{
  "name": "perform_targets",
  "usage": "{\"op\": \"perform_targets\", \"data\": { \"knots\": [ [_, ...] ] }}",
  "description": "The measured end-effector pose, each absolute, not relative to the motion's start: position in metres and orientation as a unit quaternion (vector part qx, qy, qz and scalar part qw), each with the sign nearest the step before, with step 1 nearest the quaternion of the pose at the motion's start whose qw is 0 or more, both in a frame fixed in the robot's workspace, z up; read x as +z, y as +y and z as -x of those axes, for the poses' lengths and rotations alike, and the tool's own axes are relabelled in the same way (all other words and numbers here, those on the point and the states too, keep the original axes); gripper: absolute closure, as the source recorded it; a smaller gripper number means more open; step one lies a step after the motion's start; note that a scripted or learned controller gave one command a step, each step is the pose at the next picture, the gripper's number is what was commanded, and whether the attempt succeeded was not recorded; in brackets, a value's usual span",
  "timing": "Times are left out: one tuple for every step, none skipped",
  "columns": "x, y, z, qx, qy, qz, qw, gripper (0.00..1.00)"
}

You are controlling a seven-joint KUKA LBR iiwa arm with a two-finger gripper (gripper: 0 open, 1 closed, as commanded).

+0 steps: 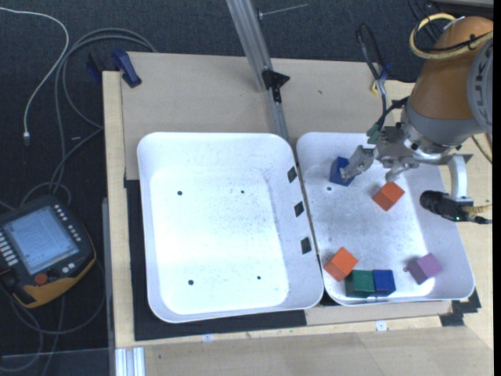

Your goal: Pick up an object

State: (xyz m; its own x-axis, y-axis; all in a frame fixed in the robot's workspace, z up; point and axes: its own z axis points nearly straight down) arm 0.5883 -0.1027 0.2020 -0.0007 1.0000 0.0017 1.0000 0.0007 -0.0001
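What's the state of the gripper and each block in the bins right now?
gripper: hanging over the right bin, fingers open, nothing between them
blue block by the gripper: resting in the bin, next to a finger, not gripped
orange block: lying free just below the gripper
second orange block: lying near the bin's front
green block: at the front rim, beside the front blue block
purple block: lying apart

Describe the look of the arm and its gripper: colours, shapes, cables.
The arm is thick and rounded, with a broad orange band above a grey wrist section. Yellowish and black cables loop over its top, and thin dark cables run along its left side. The gripper is made of pale grey metal parts with two slim fingers. A white bracket with a small black unit juts out beside the wrist.
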Motion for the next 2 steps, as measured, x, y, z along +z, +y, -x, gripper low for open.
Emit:
{"op": "perform_targets", "data": {
  "knots": [
    [0.106, -0.106, -0.652, 0.0007, -0.708, 0.706, 0.0, 0.0],
    [0.123, -0.107, -0.653, -0.0005, -0.708, 0.706, -0.002, 1.0]
  ]
}}
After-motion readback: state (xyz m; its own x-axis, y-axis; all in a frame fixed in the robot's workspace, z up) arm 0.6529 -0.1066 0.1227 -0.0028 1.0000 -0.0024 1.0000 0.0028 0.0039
